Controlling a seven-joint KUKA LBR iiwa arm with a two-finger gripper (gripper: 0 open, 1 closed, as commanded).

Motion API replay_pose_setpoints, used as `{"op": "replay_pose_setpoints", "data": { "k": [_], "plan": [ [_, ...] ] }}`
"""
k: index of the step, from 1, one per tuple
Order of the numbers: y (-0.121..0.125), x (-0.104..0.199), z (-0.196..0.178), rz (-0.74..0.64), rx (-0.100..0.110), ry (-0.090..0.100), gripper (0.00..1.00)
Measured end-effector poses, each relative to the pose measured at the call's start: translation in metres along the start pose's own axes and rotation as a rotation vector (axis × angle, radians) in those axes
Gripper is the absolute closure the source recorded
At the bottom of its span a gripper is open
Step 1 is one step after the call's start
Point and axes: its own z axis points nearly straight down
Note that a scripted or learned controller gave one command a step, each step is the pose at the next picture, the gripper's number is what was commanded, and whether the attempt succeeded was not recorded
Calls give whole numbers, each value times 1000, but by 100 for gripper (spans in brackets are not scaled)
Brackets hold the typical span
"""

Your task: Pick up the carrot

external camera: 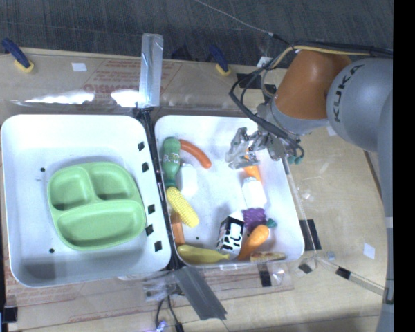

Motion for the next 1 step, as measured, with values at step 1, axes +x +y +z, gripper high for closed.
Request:
{"op": "replay_pose_setpoints", "data": {
  "k": [1],
  "plan": [
    [0,0,0,-1,0,1,0]
  ]
}}
